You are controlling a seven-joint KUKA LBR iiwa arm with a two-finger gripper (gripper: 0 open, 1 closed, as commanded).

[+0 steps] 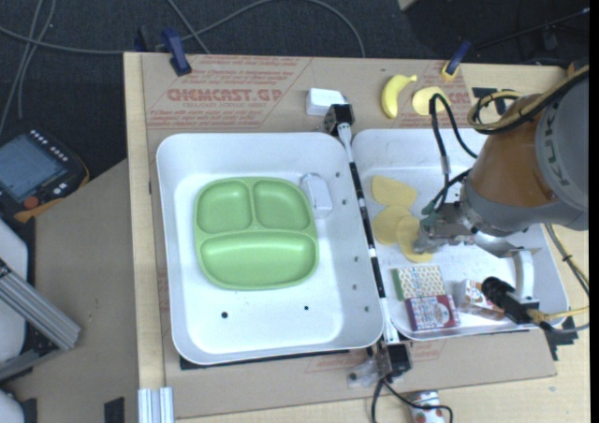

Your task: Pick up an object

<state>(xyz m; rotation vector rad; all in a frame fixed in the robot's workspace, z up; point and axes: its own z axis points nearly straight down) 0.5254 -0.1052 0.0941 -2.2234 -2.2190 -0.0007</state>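
A tan bench top (234, 94) printed with red lettering stands on dark carpet (84, 65) crossed by grey cables (262, 2), with a black handheld pendant (33, 173) lying at left.

A flat brown cardboard-covered bench top (234, 84) printed with faded red lettering carries two shallow white plastic bins side by side. The left white bin (178, 225) sits near the middle of the board and touches the right white bin (393, 145) along a shared edge. A yellow plastic banana (397, 94) lies on the bare board just behind the right bin. A blue clamp (174, 50) grips the board's far left edge, and another blue clamp (456, 59) grips the far edge near the banana.
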